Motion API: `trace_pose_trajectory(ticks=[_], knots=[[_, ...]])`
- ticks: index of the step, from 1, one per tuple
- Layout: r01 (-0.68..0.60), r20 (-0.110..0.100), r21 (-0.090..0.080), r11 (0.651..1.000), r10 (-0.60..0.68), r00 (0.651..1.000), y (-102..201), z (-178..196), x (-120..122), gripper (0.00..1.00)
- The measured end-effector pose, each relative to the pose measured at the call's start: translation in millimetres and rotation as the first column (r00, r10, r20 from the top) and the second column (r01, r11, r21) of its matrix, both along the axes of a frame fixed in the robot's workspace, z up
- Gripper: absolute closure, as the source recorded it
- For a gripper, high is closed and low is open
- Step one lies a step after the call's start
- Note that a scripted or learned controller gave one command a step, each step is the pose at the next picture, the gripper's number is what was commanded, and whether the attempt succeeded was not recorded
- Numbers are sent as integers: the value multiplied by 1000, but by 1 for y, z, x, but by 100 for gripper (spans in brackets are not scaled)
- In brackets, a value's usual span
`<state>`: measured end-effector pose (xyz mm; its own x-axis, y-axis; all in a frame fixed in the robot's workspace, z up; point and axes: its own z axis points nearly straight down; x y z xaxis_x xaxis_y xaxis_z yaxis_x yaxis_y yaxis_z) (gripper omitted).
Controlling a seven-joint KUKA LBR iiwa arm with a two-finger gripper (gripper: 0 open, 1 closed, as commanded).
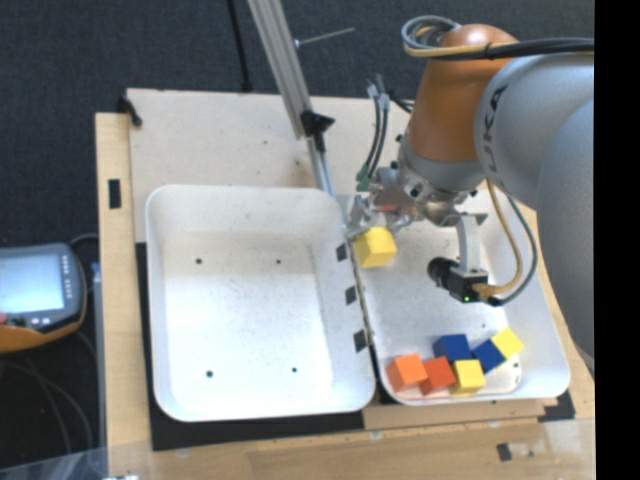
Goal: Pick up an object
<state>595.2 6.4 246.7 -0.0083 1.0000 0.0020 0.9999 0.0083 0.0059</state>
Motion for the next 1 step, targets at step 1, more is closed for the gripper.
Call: trace_pose_trajectory(ticks=[1], knots=[[1,-11,-2,1000,-1,1000,61,-54,23,100]])
